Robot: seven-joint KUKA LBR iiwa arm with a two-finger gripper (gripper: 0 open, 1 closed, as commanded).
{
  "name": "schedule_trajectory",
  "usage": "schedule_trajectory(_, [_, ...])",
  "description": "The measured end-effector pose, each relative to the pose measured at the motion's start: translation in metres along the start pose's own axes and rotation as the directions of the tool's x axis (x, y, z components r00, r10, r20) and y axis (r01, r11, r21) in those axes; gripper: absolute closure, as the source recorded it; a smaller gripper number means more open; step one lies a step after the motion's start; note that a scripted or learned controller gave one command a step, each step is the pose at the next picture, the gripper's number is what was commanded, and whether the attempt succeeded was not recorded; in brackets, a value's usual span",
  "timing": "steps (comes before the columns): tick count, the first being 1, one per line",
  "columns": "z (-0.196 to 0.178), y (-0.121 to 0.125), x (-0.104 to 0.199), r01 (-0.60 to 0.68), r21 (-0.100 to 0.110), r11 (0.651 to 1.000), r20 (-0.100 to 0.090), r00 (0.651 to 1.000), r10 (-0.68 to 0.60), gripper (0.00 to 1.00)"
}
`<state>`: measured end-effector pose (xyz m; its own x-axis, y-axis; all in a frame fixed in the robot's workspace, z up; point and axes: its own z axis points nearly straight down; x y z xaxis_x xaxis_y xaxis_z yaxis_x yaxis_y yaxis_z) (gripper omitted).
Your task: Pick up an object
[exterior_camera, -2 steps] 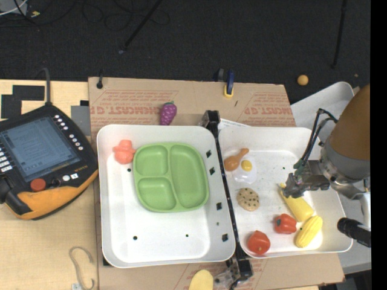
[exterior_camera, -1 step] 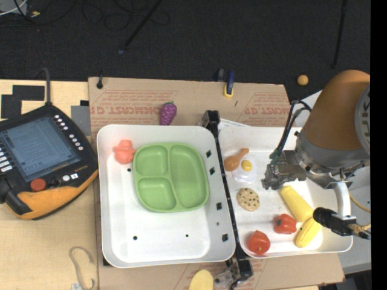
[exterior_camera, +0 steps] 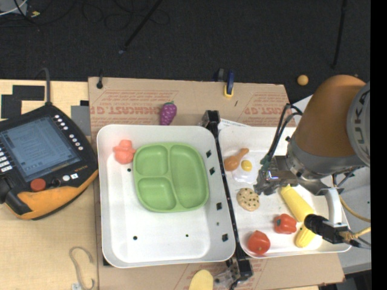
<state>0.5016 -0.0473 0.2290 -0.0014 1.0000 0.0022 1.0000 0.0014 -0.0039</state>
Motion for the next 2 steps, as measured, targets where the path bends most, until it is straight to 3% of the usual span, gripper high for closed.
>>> schedule_trajectory(1, [-0.005,0.015,-0.008,0.000,-0.002,1.000,0.002,1.000,0.000,1.00])
schedule_trajectory(2, [0.002,-0.002,-0.005,-0.003,0.001,1.000,0.001,1.000,0.003,1.00])
